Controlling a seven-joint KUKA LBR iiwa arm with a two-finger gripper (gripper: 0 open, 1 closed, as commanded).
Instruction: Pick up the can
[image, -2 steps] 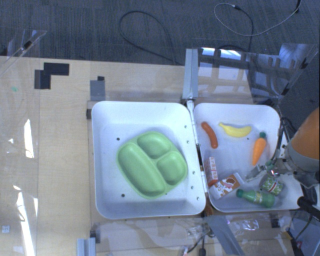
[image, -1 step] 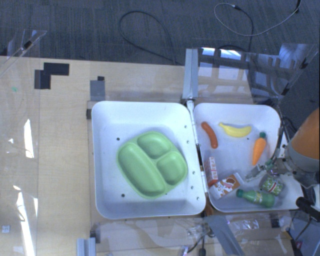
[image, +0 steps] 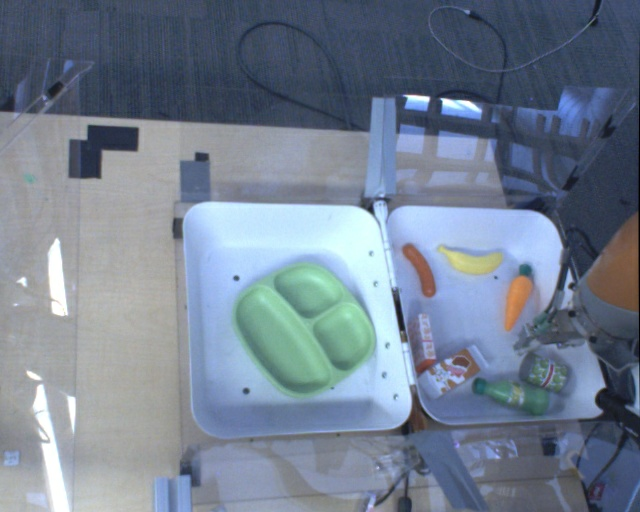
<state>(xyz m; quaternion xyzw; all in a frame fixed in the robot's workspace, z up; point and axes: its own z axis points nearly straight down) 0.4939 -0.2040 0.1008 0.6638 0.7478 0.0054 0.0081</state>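
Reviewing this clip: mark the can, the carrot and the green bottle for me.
can (image: 545, 373), camera view, on its green label side.
carrot (image: 516, 298), camera view, on its orange body.
green bottle (image: 518, 396), camera view, on its middle.

Green tray – yellow banana – orange carrot

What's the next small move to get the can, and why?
Probably a short move down and slightly toward the camera. The gripper sits just above the can at the right bin's right edge, not yet around it. The green bottle lies close beside the can, so a straight descent seems safer than a sideways sweep.
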